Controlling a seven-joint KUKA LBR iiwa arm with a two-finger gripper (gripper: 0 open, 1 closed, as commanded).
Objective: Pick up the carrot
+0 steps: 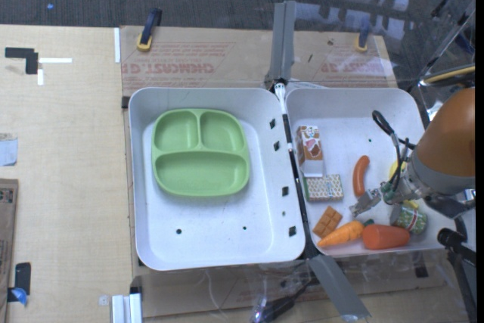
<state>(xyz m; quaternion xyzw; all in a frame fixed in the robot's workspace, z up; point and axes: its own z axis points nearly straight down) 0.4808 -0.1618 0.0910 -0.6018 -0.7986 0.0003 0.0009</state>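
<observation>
The carrot (342,233) lies just below the fingers (368,201).

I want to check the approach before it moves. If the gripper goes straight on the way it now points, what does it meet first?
The gripper points down and toward the view's left. Just ahead lies the carrot, near its green top, so that is probably met first. Height above the right bin is unclear, so this is a judgement.
</observation>
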